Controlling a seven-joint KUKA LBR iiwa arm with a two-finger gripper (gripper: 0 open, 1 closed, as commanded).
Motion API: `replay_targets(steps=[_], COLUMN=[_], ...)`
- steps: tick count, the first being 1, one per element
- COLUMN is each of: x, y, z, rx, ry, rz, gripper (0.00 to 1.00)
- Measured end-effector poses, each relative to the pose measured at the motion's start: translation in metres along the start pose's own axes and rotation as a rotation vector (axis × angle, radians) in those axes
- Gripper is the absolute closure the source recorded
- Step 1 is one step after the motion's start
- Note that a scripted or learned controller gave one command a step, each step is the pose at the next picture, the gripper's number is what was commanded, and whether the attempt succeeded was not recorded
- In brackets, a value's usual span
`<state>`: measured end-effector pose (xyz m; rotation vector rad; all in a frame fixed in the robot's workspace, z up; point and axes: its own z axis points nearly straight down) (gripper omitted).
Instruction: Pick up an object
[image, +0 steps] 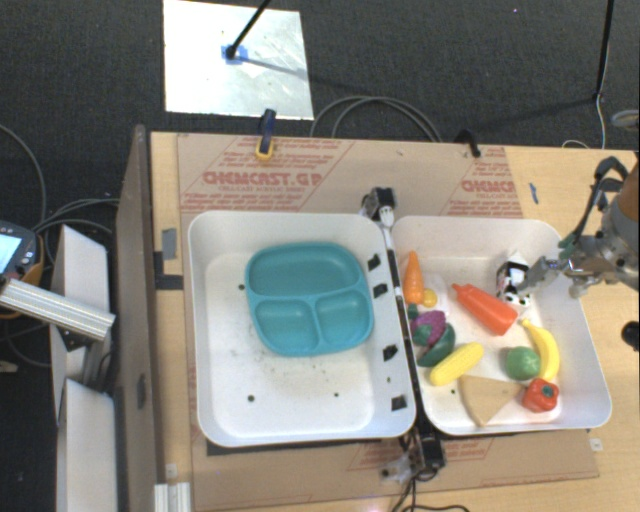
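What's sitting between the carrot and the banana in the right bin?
In the camera view, the orange-red bottle lies between the carrot and the banana, tilted across the bin floor.

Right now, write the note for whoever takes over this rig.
Pincer: at the right bin's far right edge, near the small black-and-white toy; nothing visibly between its fingers, and I cannot tell whether it is open or shut.
Things: right bin holds the carrot, orange bottle, banana, corn, purple-and-green vegetable, green ball, red tomato and tan wedge. Left bin holds the teal divided plate.
Done: nothing picked.
Left: grasp and lift one object.
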<state>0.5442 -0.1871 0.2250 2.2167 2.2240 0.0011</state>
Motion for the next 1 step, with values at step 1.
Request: replay_targets(steps=[1], x=[0.0071], y=[0.0699], z=[0.0929], rx=[-0.006], ry=[-0.002], rz=[-0.004], gripper=[0.0])
